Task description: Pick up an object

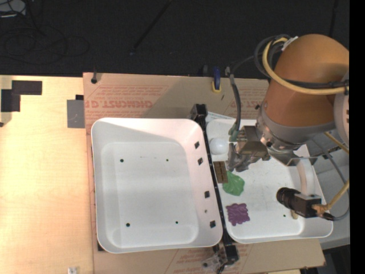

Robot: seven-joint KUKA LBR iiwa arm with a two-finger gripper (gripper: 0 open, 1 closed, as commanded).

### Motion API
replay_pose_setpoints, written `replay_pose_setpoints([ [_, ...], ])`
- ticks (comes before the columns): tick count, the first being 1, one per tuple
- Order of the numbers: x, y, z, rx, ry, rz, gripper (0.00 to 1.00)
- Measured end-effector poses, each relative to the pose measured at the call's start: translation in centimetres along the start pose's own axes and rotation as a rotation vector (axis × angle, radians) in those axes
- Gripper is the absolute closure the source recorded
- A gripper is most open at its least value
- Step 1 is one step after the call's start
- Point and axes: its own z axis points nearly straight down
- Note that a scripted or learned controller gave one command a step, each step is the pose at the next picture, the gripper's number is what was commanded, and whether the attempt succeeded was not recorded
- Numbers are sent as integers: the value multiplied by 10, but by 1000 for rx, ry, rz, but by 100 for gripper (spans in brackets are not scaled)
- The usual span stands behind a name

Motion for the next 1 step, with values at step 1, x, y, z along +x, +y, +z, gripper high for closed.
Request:
replay_pose_setpoints([
  [1,9,35,-83,-22,2,-2,100],
])
